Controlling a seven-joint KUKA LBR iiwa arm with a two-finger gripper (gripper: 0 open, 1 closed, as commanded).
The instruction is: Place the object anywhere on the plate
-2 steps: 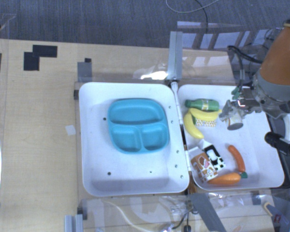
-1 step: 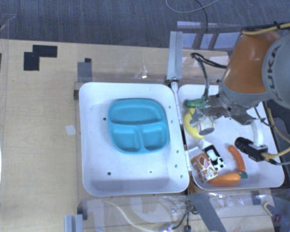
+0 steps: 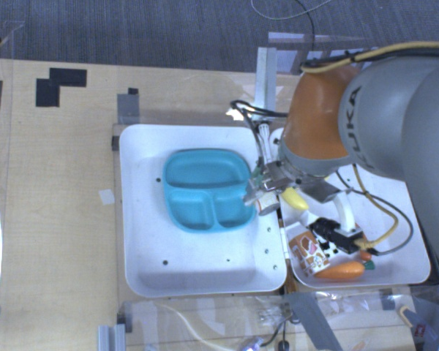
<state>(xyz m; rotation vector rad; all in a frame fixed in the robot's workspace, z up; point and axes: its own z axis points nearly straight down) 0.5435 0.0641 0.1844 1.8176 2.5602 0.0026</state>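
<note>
The jaws of the gripper [image 3: 262,192] hang at the right rim of the plate [image 3: 205,190], low over the wall between the 2 bins. The wrist hides them from above, so I cannot tell how wide they stand or whether they have hold of anything.

Nearest the camera, right of the jaws and below them, a carrot [image 3: 341,270] lies at the front of the right bin [image 3: 417,269]. A small carton [image 3: 306,250] with cow patches rests against its left end; no print on it can be read.

A yellow piece [image 3: 294,199] sits just right of the jaws, close under the wrist.

The blue plate, with 3 compartments, lies just left of the jaws in the left bin [image 3: 143,218].

Above the jaws the orange band and grey arm [image 3: 395,115] cover the right bin's far half. The casing shows part of the KUKA lettering.

Far left, black tape marks [image 3: 58,85] sit on the bench.
</note>
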